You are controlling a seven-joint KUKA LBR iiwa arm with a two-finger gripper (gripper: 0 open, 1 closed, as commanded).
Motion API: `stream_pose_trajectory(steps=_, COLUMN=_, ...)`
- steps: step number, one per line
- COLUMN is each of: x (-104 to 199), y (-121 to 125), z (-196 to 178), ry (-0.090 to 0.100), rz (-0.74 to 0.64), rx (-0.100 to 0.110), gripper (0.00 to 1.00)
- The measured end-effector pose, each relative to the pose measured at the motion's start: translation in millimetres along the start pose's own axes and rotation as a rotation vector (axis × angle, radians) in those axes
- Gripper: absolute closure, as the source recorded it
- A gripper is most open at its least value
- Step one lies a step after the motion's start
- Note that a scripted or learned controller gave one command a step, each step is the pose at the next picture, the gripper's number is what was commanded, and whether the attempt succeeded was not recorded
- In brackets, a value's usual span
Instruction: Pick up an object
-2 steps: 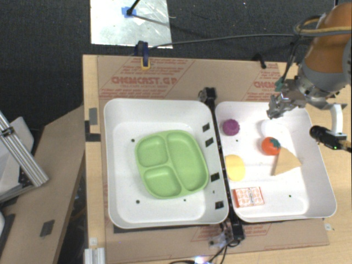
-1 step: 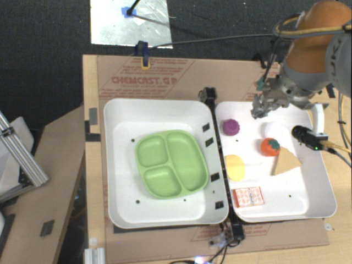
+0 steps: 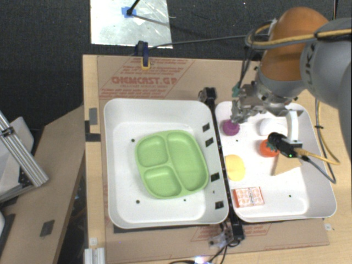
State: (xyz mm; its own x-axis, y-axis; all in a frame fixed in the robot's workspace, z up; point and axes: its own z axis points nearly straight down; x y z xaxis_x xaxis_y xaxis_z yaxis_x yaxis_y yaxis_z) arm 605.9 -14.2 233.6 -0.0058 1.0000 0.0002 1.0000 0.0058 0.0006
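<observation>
Purple object [image 3: 230,127], small and roundish, seated on the floor of the right bin [image 3: 308,202] near its far left corner, close to the divider between bins; no clear long axis or heading discernible at this size. Gripper [image 3: 237,113] positioned directly above and just beside it, at the end of the grey arm [image 3: 330,70] with orange band [image 3: 291,34] entering from the right; finger opening not determinable from this angle, and nothing confirmed between the fingers. Elsewhere in the same bin: yellow rounded item [image 3: 235,166] toward the middle left, orange item [image 3: 268,147] partly behind a black fitting, white round item [image 3: 266,126] further back, tan flat piece [image 3: 286,168], and a red-and-white patterned card [image 3: 248,196] near the front. Left bin [image 3: 121,202] holding a green three-compartment tray [image 3: 170,164], set at a slant. Both bins resting on a brown cardboard sheet [image 3: 148,76] with red lettering. Dark backdrop behind, with a shiny silver sheet [image 3: 129,15].
</observation>
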Motion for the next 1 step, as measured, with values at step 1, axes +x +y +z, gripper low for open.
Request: stream_pose_trajectory(steps=1, x=50.3, y=-19.2, z=10.1, ry=0.0, rz=-0.001, rx=0.002, gripper=1.0)
